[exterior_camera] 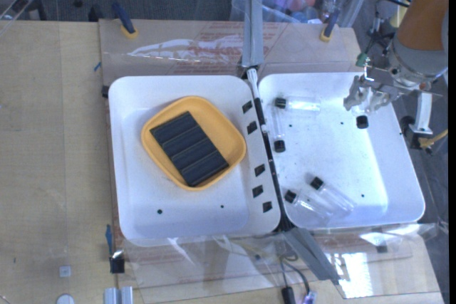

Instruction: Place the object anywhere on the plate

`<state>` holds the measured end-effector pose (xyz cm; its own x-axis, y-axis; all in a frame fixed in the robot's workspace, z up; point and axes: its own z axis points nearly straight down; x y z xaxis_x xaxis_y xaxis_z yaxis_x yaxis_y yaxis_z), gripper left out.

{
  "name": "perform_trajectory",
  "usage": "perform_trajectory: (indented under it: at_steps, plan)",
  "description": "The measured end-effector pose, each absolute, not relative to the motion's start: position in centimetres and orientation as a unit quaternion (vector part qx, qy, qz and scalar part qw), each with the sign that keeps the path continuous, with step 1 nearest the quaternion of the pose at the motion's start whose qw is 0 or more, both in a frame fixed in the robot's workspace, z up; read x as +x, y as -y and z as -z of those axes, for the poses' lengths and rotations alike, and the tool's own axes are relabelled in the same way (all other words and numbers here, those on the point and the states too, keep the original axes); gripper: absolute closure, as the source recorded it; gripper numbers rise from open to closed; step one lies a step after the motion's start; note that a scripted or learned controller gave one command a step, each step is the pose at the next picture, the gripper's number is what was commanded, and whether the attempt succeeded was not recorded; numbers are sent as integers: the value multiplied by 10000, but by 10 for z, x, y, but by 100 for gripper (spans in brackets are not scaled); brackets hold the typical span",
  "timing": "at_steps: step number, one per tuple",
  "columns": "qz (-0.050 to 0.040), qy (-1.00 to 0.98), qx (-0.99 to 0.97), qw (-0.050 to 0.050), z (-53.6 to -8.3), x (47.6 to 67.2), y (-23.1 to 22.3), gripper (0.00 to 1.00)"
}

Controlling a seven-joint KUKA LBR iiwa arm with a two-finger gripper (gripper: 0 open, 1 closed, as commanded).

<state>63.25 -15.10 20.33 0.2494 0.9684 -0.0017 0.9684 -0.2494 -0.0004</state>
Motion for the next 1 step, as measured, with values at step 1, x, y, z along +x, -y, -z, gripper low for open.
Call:
perform_trajectory:
  at_steps: [1]
  plan:
    - [7,-6125,7904,4,-203,633,151,0]
